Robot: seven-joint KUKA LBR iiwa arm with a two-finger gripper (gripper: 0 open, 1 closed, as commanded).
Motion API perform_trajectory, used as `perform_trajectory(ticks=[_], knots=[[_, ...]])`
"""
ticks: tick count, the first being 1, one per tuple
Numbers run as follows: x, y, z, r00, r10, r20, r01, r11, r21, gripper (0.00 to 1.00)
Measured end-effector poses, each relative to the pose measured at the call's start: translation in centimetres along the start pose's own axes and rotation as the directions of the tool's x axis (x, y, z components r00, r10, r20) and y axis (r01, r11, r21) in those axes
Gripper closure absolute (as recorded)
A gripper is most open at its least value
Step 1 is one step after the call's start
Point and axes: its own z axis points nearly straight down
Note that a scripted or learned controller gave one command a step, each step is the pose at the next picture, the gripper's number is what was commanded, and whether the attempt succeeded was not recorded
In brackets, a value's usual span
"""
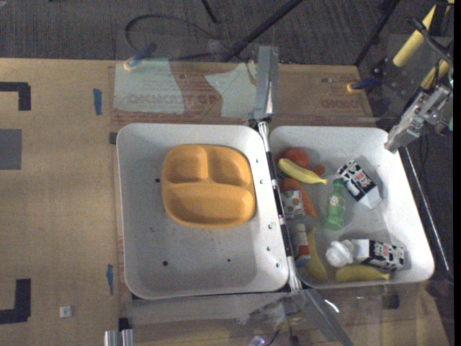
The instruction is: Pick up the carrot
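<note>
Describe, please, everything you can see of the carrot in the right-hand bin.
The carrot is a small orange, tapering piece with a smooth, plastic-like look, probably toy food. It lies flat on the floor of the right bin, near that bin's left wall, its narrow end pointing toward the camera. A yellow banana lies just beyond its thick end, and a small box sits against its left side, hiding part of it. A green bottle lies to its right. The claw is far off, over the bin's right rim.

Evenly lit from overhead, soft and slightly grainy throughout. Faint shadows inside the white bins [137, 193]. Mild glare on clear plastic sheeting [151, 85]. Dim, murky floor [86, 13] beyond.
</note>
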Motion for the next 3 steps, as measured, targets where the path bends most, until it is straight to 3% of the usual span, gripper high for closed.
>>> perform_trajectory(ticks=[1,2,3], knots=[[-3.0,-2.6,0.5,0.889,-0.459,0.002,0.459,0.889,0.0,1.0],[-7.4,-1.0,6.8,0.985,-0.171,-0.006,0.171,0.985,0.001,1.0],[-12.4,0.1,6.3,0.997,0.074,0.001,-0.074,0.997,0.001,1.0]])
